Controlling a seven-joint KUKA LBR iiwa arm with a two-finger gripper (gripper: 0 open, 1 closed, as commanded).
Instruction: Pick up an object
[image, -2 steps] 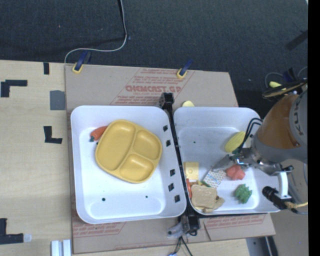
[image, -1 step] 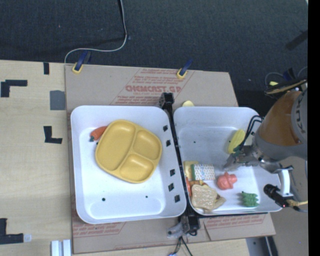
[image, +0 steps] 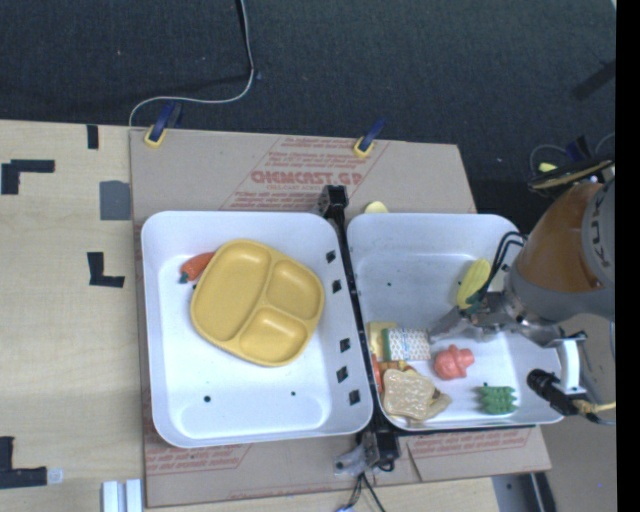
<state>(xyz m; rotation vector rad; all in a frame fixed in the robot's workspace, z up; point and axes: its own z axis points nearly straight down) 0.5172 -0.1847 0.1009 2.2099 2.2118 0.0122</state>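
The right bin (image: 420, 240) holds several small toy foods. A yellow piece (image: 473, 283) lies near its right wall, and a red piece (image: 453, 362) sits lower down. A green piece (image: 496, 399) is by the front right corner. A tan cracker-like slice (image: 410, 393) lies at the front, behind it a white speckled block (image: 408, 344) and an orange strip (image: 378, 346). My gripper (image: 445, 326) reaches in from the right, low over the bin. Its tip is just above the red piece and right of the white block. Nothing is visibly held.
The left bin (image: 240, 415) carries a yellow divided plate (image: 258, 301), with an orange-red item (image: 195, 265) partly tucked under its upper left edge. The arm's orange band (image: 560, 250) hangs over the right bin's right wall. A small yellow object (image: 375, 208) lies behind the bins.
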